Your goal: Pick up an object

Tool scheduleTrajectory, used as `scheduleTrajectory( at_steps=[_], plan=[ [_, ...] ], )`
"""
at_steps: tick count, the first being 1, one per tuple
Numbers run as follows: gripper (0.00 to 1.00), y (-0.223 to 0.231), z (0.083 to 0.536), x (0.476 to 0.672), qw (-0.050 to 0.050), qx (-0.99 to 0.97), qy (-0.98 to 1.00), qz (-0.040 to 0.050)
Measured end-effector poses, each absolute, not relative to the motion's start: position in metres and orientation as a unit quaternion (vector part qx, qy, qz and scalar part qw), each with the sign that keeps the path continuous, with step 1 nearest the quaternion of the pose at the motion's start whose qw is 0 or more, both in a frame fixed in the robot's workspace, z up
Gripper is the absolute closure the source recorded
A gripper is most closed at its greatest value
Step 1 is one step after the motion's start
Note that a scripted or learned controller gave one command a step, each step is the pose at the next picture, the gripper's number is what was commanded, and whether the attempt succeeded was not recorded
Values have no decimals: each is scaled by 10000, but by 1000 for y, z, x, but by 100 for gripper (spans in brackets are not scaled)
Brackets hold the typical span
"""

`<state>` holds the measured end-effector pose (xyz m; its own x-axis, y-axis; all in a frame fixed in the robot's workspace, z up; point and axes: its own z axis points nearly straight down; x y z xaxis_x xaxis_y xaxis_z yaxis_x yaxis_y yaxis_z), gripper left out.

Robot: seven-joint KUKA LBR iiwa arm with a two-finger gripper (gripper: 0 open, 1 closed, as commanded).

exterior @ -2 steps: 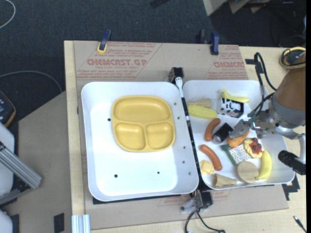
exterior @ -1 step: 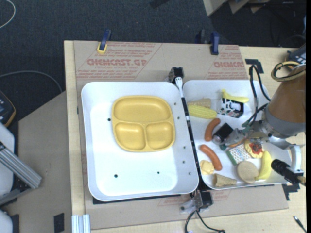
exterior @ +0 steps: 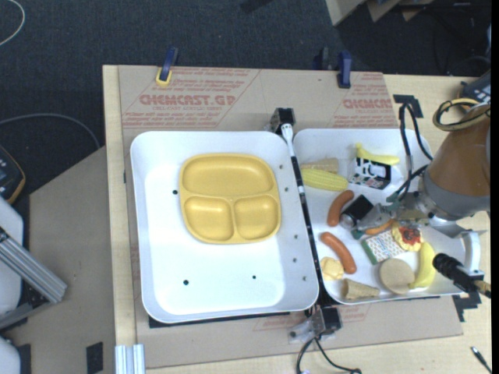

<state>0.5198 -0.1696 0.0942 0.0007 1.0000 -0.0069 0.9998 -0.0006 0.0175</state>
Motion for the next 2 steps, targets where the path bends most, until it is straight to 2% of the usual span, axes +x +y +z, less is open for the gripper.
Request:
scheduleTrajectory(
  at_steps=[1, 2],
  plan=[
    [100, -170, 106, 522, 142, 7072, 7068, 64],
    [100, -160, 160, 527, 26, 7064, 7078, 14]
  ],
)
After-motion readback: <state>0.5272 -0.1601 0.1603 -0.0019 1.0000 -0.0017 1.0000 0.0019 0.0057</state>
